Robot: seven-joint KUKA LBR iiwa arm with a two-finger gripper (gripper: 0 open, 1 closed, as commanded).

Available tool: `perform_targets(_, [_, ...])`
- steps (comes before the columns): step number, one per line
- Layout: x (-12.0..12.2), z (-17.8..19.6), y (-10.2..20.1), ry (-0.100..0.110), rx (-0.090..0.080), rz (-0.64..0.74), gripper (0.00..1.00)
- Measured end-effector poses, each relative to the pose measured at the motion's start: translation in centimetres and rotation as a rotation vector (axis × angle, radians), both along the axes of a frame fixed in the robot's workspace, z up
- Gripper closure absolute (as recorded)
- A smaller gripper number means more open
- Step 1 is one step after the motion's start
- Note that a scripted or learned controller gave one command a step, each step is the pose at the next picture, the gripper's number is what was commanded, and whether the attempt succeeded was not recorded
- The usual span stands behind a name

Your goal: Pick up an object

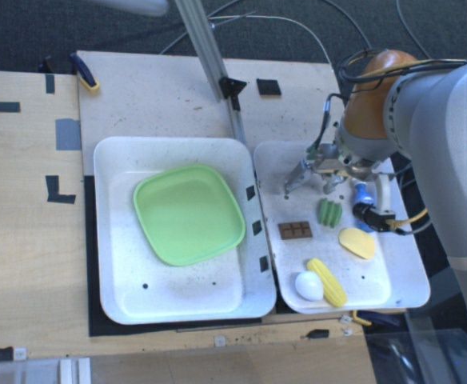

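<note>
My gripper (312, 181) sits low over the far part of the right bin (401, 290), fingers spread apart with nothing between them. One finger (296, 181) angles toward the bin's left wall. Just below lies a green ridged piece (329, 213), apart from my fingers. Nearer the front: a brown chocolate bar (295, 230), a yellow wedge (357, 242), a corn cob (327, 282) touching a white egg (307, 285). The left bin (113, 286) holds a green plate (189, 213).
</note>
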State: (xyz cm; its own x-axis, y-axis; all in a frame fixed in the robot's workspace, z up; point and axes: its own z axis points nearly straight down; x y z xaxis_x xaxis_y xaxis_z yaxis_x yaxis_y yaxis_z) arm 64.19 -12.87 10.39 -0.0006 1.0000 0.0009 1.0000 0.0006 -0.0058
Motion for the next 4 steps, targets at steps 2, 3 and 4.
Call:
perform_targets(2, [0.2, 7.6, 0.1, -0.011, -0.002, 0.000, 1.00])
perform_targets(3, [0.3, 12.8, 0.1, -0.009, -0.001, 0.000, 1.00])
perform_targets(4, [-1.9, 12.6, 3.8, -0.005, 0.000, 0.002, 1.00])
